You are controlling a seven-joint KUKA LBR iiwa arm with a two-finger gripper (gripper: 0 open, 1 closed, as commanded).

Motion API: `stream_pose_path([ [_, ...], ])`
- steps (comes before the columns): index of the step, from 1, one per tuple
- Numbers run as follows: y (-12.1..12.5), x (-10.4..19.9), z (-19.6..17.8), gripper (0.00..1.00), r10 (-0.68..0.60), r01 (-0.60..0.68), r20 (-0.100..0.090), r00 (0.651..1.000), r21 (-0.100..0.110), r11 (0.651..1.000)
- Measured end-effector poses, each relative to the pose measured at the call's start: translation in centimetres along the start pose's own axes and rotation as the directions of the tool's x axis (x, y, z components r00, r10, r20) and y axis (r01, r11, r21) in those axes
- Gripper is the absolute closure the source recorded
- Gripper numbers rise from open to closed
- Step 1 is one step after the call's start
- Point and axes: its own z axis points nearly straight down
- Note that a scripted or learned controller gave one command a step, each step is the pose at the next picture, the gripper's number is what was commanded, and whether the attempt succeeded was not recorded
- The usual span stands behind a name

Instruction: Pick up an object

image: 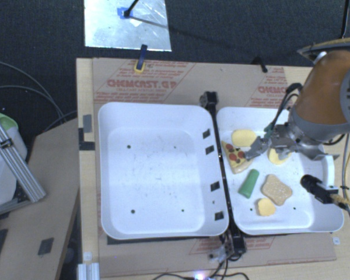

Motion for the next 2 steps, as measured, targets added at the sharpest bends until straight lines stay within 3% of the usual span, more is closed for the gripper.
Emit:
stream_pose_path([
  [1,-0.9,-4.6,10.8,0.00,0.006,-0.006,0.001,1.000,0.009,1.000],
  [2,-6.3,-3.0,9.0,0.00,0.003,-0.003,-0.002,1.000,0.005,1.000],
])
